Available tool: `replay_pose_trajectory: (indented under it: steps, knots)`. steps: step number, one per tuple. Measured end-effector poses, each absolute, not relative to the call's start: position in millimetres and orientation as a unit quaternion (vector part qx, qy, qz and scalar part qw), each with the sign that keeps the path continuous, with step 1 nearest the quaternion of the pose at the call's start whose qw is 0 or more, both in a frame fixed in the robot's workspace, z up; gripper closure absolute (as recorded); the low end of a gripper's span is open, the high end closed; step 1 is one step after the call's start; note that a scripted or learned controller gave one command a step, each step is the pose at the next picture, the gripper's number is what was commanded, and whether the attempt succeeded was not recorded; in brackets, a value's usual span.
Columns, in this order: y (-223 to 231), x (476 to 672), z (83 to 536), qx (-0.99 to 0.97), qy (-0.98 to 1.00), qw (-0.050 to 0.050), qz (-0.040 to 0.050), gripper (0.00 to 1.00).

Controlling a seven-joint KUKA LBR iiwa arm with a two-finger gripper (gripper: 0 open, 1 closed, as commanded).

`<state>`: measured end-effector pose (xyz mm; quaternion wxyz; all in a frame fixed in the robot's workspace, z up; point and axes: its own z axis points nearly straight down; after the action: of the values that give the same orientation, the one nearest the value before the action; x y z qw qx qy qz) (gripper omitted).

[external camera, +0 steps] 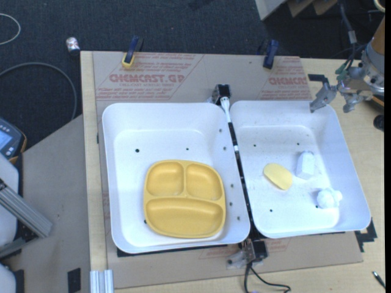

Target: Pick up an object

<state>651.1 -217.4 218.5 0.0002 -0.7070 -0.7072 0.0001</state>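
Note:
In the right bin (269,124) lie three small things: a flat yellow oval piece (278,176), a pale white block (305,164) just right of it, and a white rounded object (328,198) near the bin's front right corner. My gripper (335,97) hangs above the bin's far right corner, well apart from all three. Its two fingers stand spread with nothing between them.
The left bin (122,133) holds a yellow three-compartment tray (183,198). A black-and-white rod (231,133) runs along the seam between the bins. Clamps (130,54) sit on the board's far edge.

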Motion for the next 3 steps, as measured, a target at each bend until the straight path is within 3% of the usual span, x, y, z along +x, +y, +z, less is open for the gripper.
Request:
replay_pose_trajectory:
  steps: [1, 2, 3]
  knots:
    - [-199.6, 667.8, 451.7, -0.706, -0.708, -0.011, -0.0052, 0.0]
    - [-152.2, 663.0, 543.8, -0.705, -0.709, -0.007, -0.0042, 0.0]
    - [-88.2, 624.1, 466.5, -0.705, -0.709, 0.004, 0.0018, 0.0]
